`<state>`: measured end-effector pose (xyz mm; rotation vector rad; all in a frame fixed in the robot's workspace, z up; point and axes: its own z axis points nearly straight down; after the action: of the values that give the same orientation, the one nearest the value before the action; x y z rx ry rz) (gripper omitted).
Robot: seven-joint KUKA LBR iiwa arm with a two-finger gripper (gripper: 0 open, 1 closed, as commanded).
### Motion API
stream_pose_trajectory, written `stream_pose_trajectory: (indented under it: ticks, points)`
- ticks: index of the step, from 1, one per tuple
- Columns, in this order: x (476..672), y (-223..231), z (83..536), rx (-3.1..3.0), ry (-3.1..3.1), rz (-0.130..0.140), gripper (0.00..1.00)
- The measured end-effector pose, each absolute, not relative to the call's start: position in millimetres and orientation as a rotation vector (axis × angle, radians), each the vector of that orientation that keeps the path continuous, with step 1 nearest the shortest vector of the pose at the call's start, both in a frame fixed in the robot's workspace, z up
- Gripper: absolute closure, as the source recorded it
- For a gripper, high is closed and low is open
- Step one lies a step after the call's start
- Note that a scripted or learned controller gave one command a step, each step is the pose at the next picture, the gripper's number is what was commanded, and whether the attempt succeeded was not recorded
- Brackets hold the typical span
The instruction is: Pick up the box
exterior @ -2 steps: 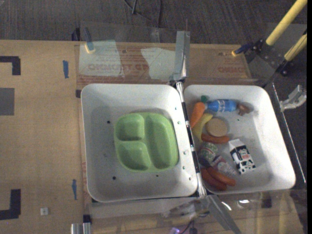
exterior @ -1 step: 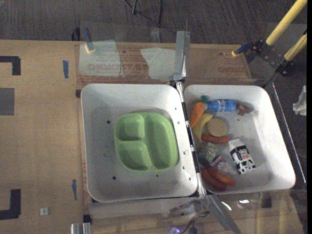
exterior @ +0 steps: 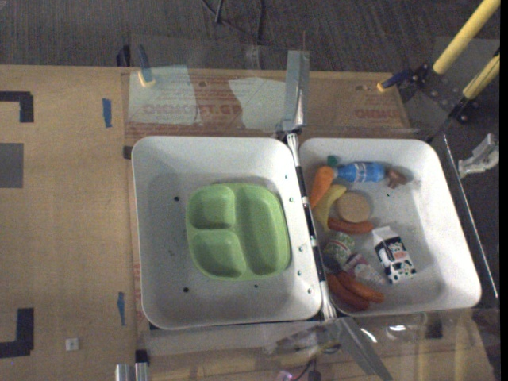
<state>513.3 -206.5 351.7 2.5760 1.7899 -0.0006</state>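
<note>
Two shallow white bins (exterior: 159, 165) side by side | small white milk-carton box (exterior: 394, 259) in right bin, near hot dogs (exterior: 355, 288) | green divided plastic tray (exterior: 236, 230) in left bin | gripper state: cannot tell

A green three-compartment plastic tray (exterior: 236, 231) lies mid-floor in the left white bin (exterior: 155, 173). In the right white bin (exterior: 444, 205), a small white milk-carton box (exterior: 394, 259) stands near the front edge, toy foods crowding its left wall
</note>
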Motion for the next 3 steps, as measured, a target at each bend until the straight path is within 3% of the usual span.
stream_pose_trajectory:
  ticks: [1, 3]
  points:
    - [513.9, -208, 362, 2.574, 1.787, 0.0, 1.0]
    - [515.2, -210, 383, 2.569, 1.782, 0.001, 1.0]
